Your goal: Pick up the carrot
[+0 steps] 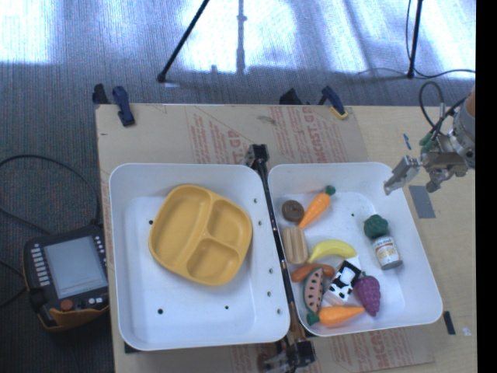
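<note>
Your end effector (414, 176) hangs at the right bin's (423, 286) upper right rim, off toward the worktop (178, 130) edge. Its two fingers are spread wide, nothing between them.

Carrot (317, 208): upper left part of the right bin, green top toward the far rim, tip pointing down and left toward the brown disc (293, 210). Long axis runs on a diagonal, upper right to lower left in the camera view.

From the end effector the carrot lies to the left and a little nearer the camera, well apart. Judgement: you need a leftward reach across the bin, and fingers turned to close across that diagonal.

Note a second carrot (340, 315) at the bin's near edge, lying nearly level beside the grapes (368, 292). It is farther off. The upper one looks the easier pick, with bare floor around it.
</note>
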Motion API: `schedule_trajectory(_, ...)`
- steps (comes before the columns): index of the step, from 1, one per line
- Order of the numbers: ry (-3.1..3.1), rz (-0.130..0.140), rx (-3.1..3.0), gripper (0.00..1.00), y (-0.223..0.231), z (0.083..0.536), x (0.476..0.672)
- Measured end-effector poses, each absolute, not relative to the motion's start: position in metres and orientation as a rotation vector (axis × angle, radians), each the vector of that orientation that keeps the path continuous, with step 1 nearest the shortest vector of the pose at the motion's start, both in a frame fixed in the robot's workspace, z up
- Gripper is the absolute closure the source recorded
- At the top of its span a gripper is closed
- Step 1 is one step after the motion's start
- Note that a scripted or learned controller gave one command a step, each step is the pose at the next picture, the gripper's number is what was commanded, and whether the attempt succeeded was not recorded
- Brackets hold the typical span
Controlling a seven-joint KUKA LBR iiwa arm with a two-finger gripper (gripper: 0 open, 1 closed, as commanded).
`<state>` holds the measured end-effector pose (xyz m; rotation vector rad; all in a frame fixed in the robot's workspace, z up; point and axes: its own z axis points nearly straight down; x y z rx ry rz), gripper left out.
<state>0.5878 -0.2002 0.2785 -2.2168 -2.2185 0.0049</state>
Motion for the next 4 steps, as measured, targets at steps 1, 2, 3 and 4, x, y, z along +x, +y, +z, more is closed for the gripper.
schedule_trajectory(1, -2.244, 0.003, -2.192, 0.0, -0.155, 0.094, 0.639)
schedule_trajectory(2, -2.068, 0.008, -2.348, 0.0, -0.094, 0.082, 0.643)
schedule_trajectory(3, -2.187, 0.007, -2.251, 0.0, -0.16, 0.116, 0.644)
schedule_trajectory(4, -1.919, 0.022, -2.469, 0.0, -0.117, 0.081, 0.641)
